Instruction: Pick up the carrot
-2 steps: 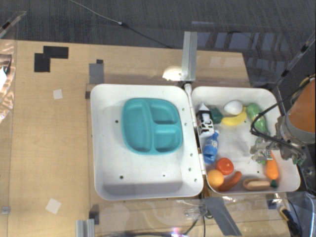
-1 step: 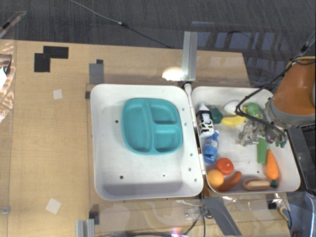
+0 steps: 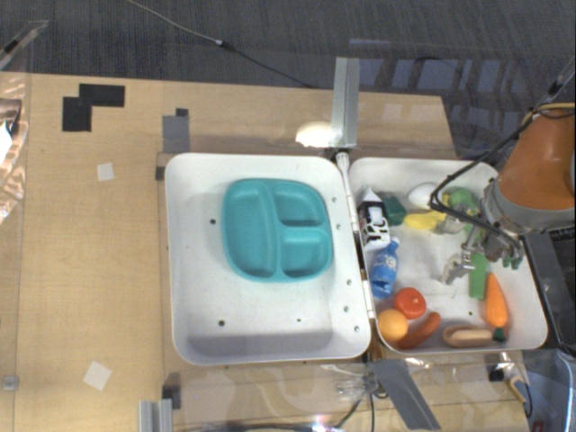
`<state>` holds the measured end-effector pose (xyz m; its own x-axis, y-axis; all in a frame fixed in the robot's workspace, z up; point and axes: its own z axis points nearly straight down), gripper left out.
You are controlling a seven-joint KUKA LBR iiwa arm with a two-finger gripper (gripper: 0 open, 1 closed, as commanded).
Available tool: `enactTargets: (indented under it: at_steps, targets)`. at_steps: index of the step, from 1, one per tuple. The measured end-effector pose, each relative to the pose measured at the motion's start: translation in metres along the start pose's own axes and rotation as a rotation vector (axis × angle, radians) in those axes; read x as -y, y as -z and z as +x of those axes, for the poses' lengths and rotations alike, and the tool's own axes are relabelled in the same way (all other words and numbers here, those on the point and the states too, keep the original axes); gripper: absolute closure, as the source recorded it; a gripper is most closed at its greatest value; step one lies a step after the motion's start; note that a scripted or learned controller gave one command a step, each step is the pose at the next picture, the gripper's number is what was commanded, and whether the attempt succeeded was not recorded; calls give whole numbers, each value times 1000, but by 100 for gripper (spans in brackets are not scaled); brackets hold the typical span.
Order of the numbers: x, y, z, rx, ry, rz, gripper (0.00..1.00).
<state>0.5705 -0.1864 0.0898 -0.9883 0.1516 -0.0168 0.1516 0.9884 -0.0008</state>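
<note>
the carrot [image 3: 496,302] lies at four o'clock in the right bin [image 3: 538,329], its green top partly hidden by the gripper [image 3: 461,268] just beside it; finger state cannot be told, too small.

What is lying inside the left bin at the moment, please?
Inside the left bin lies one teal divided plate, its compartments bare. Whatever is beneath the plate is covered.

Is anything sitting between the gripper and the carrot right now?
Nothing visible separates them. The gripper hangs over the right bin, with the carrot lying just beside it toward the bin's right wall. A green object lies alongside the carrot, close enough to crowd a grasp.
</note>
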Motion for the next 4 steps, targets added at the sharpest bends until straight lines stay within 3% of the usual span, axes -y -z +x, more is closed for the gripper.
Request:
enactTargets:
  at_steps: [1, 2, 3, 4]
  targets:
    - [29, 1, 65, 0, -366, 1, 0]
    - [28, 14, 62, 7, -358, 1, 100]
    - [-40, 62, 42, -3, -314, -3, 100]
    - [32, 2, 75, 0, -202, 1, 100]
